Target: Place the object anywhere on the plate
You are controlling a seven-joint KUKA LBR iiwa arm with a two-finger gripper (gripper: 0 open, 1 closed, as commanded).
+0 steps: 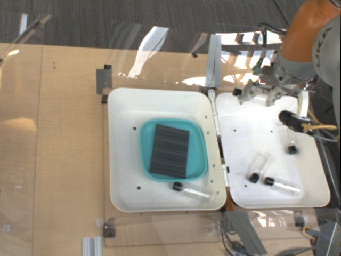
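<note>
A pale wooden bench (53, 143) under a glossy clear sheet, with dark ribbed flooring (133, 4) beyond, bears two white bins. In the left bin (120, 143) a teal plate (198, 159) carries a dark ribbed block (170, 151); a clear vial (189, 190) with a black cap lies just off the plate's near rim. Three more vials (279, 184) lie in the right bin (240, 132). The arm (306, 31) hangs over that bin's far corner; whether its fingers are open, or grip anything, cannot be told.

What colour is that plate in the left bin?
Teal, a blue-green; the plate carries a dark ribbed block. The overhead camera view shows it clearly.
</note>
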